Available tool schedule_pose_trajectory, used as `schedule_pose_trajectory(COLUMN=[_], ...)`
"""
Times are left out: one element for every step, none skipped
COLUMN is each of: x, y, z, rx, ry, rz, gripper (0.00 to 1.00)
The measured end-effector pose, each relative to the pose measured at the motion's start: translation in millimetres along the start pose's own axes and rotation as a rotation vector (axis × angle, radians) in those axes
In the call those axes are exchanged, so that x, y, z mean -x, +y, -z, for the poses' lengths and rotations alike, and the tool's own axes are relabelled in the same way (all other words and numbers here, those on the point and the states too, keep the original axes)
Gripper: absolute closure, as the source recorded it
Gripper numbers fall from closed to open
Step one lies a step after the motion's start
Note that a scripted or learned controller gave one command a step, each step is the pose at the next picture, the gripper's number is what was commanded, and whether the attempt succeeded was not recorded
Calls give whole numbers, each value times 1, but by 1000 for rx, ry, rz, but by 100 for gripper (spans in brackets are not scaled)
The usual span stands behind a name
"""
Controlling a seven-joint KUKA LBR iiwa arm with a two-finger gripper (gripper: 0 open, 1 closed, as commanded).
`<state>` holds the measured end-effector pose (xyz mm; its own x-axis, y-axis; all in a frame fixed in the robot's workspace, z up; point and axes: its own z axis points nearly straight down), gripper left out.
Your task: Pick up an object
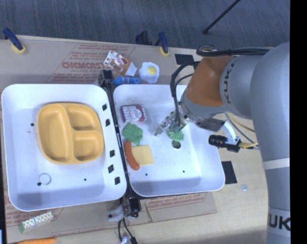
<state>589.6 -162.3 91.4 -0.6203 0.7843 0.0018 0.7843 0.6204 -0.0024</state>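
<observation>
The right bin (209,174) holds a red packet (133,113), a green leafy piece (132,132), a red-orange sausage (131,155) and a yellow cheese slice (143,155). My gripper (167,127) hangs over the bin's middle, right of the leafy piece. A small green checkered object (176,134) sits right at the gripper's tip, with a dark spot (176,145) on the bin floor just below it. Whether the object is held or merely beside the gripper is not visible. The grey arm with its orange band (209,83) covers the bin's upper right.
The left bin (16,187) holds a yellow divided plate (70,132) and a small clear ring (44,178). Behind the bins lie a snack packet (116,61), a blue item (126,80) and a white-and-yellow toy egg (149,71). A black divider strip (115,146) separates the bins.
</observation>
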Motion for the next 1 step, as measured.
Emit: schedule_pose_trajectory(x=[-37], y=[22], z=[91], rx=[2], ry=[-2], rz=[-45], gripper=[100])
